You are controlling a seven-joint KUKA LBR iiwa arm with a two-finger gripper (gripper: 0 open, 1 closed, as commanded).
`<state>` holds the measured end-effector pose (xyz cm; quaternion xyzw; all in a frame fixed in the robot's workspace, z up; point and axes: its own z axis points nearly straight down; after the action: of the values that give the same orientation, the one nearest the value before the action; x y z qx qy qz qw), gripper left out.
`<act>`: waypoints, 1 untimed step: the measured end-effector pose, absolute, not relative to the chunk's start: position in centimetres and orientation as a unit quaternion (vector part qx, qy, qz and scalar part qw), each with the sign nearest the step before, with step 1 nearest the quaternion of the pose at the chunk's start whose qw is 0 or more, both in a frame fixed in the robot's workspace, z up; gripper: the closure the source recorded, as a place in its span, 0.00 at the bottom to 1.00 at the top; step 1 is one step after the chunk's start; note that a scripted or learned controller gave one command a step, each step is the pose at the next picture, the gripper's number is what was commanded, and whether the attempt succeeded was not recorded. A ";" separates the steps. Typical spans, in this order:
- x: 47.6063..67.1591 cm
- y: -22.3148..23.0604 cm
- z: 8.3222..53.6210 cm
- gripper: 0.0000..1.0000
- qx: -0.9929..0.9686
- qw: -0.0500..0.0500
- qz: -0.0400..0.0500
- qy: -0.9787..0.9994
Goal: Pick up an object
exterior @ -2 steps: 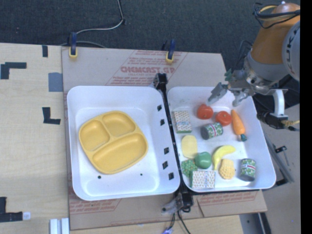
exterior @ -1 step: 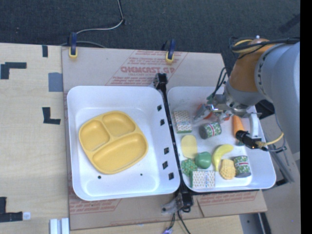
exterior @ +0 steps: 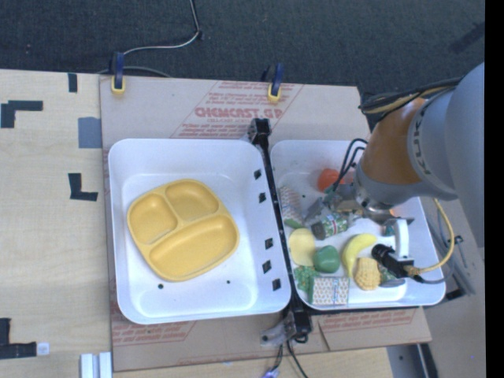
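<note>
The right bin holds a heap of toy food. Along its front lie a yellow lemon, a green pepper-like piece, a banana and a corn cob. A small printed can lies on its side in the middle, and an orange-red piece sits further back. My gripper is low in this bin, just above the can and in front of the orange-red piece. The wrist hides its tips.
A yellow divided plate lies in the left bin. Printed packets rest at the right bin's front and by the divider. The black divider runs between the bins. My arm covers the right bin's far right.
</note>
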<state>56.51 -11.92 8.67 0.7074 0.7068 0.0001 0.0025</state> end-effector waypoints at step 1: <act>63.5 -10.3 8.6 0.00 0.707 0.003 -0.001 0.707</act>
<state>63.53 -10.32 8.56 0.7072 0.7070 -0.0011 0.0034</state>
